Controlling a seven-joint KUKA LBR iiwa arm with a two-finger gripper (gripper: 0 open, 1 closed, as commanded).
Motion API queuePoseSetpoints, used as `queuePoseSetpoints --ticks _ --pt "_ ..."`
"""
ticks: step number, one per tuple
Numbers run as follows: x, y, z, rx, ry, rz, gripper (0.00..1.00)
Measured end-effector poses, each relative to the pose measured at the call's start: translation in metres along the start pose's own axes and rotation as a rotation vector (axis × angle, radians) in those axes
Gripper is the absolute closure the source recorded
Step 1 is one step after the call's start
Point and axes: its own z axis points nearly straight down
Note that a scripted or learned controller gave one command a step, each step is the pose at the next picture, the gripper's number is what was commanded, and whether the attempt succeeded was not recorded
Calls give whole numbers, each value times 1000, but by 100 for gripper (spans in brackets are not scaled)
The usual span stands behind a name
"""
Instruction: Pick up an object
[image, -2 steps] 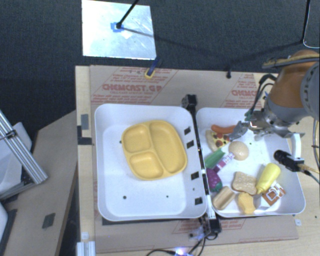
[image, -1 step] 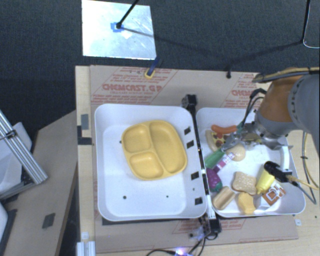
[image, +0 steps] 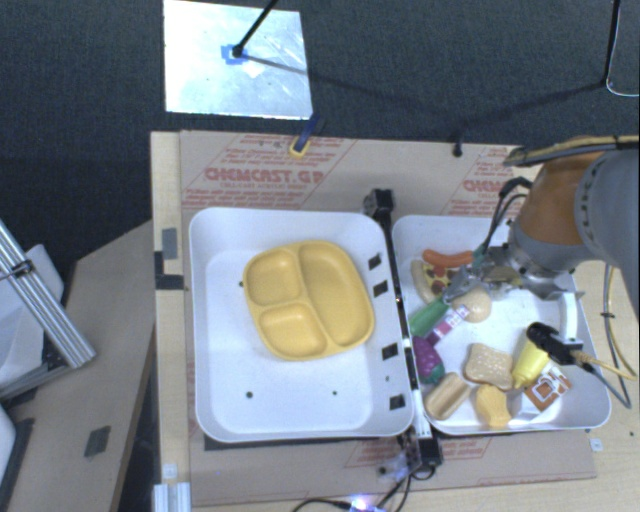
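Observation:
My gripper (image: 466, 284) hangs low over the upper left part of the right bin (image: 590, 405), reaching in from the right. Just below it lies a round beige toy egg (image: 477, 306). To its left are a pizza slice (image: 429, 281) and a red sausage (image: 446, 257). A green piece (image: 428, 318) and purple grapes (image: 428, 356) lie along the bin's left wall. Nearer the front are a toast slice (image: 487, 365), a bread roll (image: 447, 395), a yellow cheese block (image: 492, 406), a yellow bottle (image: 527, 366) and a small orange and white box (image: 547, 390).
The left bin (image: 215, 400) holds a yellow divided plate (image: 305, 298). A black clip row (image: 385, 290) runs along the wall between the two bins. The grey arm with its orange band (image: 555, 205) crosses the right bin's upper right corner.

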Motion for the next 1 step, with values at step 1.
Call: queuePoseSetpoints --ticks 1 --pt "0 4 -14 -13 -2 0 100"
